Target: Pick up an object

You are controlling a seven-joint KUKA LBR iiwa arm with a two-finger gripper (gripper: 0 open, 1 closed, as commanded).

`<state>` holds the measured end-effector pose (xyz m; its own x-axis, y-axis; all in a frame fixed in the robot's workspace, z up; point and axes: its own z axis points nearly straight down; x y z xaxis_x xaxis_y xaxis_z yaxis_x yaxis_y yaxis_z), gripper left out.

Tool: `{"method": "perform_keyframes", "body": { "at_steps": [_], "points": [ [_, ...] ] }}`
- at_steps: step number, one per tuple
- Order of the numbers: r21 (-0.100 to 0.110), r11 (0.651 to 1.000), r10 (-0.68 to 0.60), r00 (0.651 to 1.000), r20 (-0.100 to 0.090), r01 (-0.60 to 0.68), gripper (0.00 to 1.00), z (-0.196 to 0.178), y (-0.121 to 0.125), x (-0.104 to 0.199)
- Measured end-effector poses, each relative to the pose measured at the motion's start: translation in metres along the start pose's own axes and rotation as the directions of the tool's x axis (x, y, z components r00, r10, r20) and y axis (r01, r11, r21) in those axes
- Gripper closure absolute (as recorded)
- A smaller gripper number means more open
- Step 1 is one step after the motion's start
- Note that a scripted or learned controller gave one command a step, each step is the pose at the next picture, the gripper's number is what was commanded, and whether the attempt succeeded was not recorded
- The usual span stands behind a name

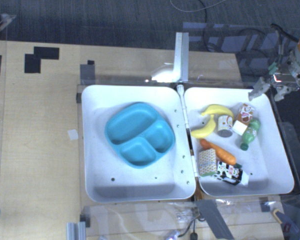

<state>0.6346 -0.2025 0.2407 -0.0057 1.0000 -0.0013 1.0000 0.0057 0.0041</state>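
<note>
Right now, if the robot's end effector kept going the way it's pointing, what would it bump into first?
The end effector sits over the right bin's far right corner, pointing down and left. Going on, it would probably first meet the small red-and-white carton, with the green bottle just beyond. Depth is hard to judge.

No legible text noted; markings on the small can (224, 125) and carton (230, 173) (lower right) are blurred.
</note>
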Motion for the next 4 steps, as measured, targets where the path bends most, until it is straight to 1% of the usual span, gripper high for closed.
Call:
{"method": "perform_keyframes", "body": {
  "at_steps": [1,2,3,4],
  "points": [
    [0.005,1.000,0.019,1.000,-0.008,-0.019,0.00,0.155,0.035,0.004],
    [-0.003,0.999,0.040,0.999,0.001,-0.040,0.00,0.153,-0.003,0.002],
    [-0.003,0.999,0.045,0.999,0.001,-0.045,0.00,0.063,-0.059,0.012],
    [-0.001,0.989,0.145,0.989,0.000,-0.145,0.00,0.076,-0.004,0.033]
  ]
}}
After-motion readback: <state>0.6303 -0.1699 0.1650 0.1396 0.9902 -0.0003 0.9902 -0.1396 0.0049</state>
